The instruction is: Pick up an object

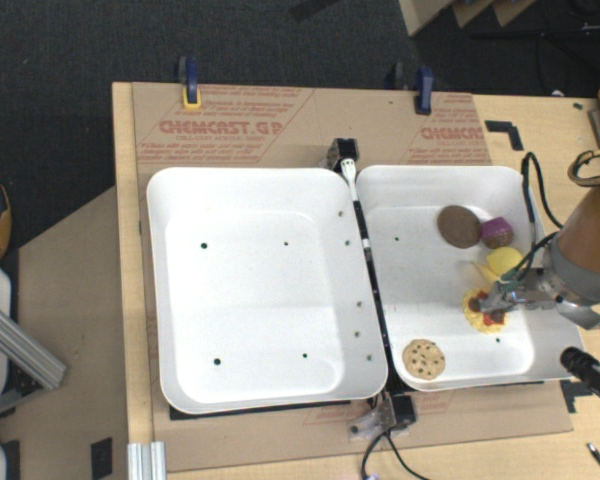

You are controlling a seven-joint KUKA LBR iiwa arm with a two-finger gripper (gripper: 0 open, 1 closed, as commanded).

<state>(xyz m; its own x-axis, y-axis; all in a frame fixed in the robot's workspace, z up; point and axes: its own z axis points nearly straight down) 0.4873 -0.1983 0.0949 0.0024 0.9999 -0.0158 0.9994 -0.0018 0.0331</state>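
dark carpet (70,38), brown bench board (310,118)

A single fixed camera hangs above the bench (280,118) and looks down at a slant, far enough back to take in both white bins: the left bin (180,193) and the right bin (410,183). The arm (585,258) enters from the right edge.

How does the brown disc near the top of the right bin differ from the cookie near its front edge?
The brown disc is plain dark brown; the cookie is pale tan with dark specks. The disc touches the purple object, while the cookie lies alone. The disc looks slightly larger. Both are round, flattish and lie in the right bin.
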